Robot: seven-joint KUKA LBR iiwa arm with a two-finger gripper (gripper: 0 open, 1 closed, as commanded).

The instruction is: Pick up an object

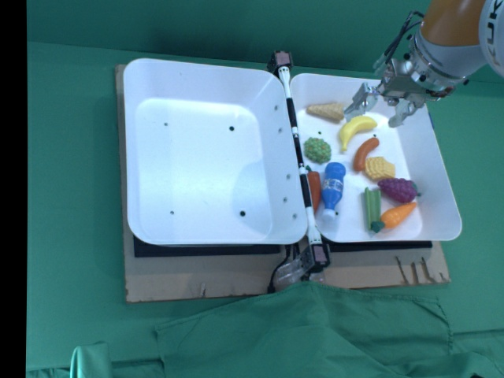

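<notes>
1. Grey-metal gripper (383,105): fingers spread apart, nothing between them, poised over the far end of the right bin (441,172).
2. Nearest candidate: yellow banana (356,129), lying just below the gripper; a cone-shaped wafer (327,112) lies to its left.
3. Further pieces: orange sausage (365,153), corn (379,168), grapes (398,188), carrot (397,214), blue bottle (332,187).
4. Left bin (150,85): holds no objects.
5. Step in hand, judged: approach; no grasp yet made.
6. Next move calls for descending over the banana, straddling it, then closing.
</notes>
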